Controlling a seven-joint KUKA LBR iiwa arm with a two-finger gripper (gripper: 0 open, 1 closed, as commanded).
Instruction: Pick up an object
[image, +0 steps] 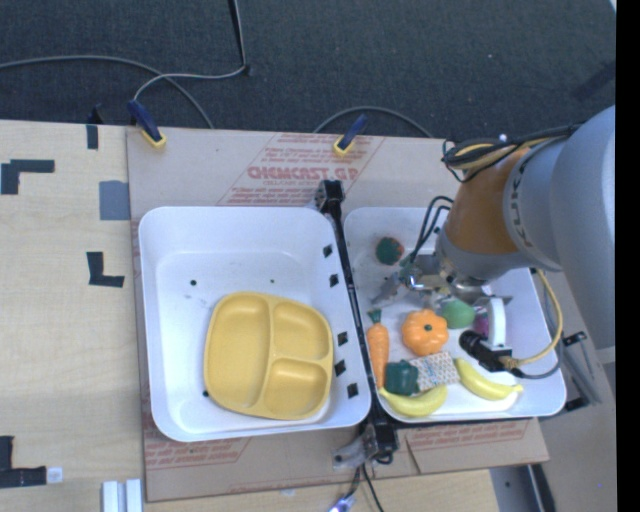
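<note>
- Your end effector (412, 283) hangs low in the right bin (535, 405), just up-left of the orange pumpkin toy (425, 332); you can't tell from this angle how it is set, and nothing shows in its grip.
- You've got the arm (540, 200) coming in from the right, its orange band over that bin's back half.
- Look along the right bin's near edge: a carrot (378, 350) by the divider, a dark green piece (402, 377) below it, two bananas (488, 383) lying along the front wall, and a small patterned square (435, 372) between them.
- Farther back you have a small dark green round toy (388, 248), well apart from the pumpkin.
- Over in the left bin (165, 250), you see a yellow divided plate (270, 355) lying flat.
- Both bins sit on cardboard on your worktop (60, 330).
</note>
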